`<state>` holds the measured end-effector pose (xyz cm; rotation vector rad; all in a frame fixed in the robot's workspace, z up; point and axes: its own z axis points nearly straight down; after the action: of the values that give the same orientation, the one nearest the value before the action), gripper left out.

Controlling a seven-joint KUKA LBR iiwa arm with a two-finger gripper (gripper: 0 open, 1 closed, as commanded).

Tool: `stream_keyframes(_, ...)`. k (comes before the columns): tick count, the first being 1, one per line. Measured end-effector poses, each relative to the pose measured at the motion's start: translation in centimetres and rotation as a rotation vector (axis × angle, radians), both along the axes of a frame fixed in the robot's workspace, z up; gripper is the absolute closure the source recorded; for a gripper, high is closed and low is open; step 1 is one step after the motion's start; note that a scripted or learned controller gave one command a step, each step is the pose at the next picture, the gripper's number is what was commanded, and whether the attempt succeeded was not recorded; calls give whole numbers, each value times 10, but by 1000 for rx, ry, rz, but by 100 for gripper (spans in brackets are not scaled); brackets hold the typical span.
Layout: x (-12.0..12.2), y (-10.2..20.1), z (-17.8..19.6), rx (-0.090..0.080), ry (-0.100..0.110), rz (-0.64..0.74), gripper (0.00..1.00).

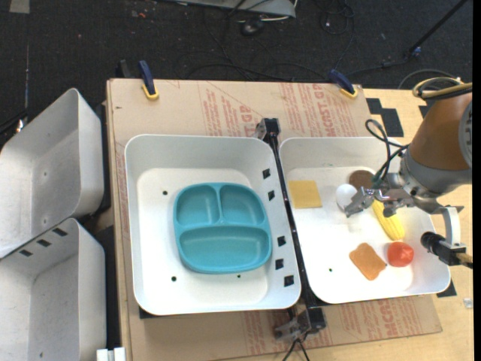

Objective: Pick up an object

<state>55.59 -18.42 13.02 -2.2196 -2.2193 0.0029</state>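
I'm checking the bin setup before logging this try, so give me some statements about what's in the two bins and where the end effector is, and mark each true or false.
1. The teal divided plate lies in the left bin. True.
2. The yellow square slice lies in the left bin beside the plate. False: it lies in the right bin, near its left wall.
3. The end effector is over the right bin. True.
4. The red tomato sits in a compartment of the plate. False: it is in the right bin, beside the orange piece.
5. The corn lies in the right bin. True.
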Motion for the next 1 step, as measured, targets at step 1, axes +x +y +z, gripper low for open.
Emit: stream_keyframes(1, -1, 1, -40, 0, 1, 0, 0)
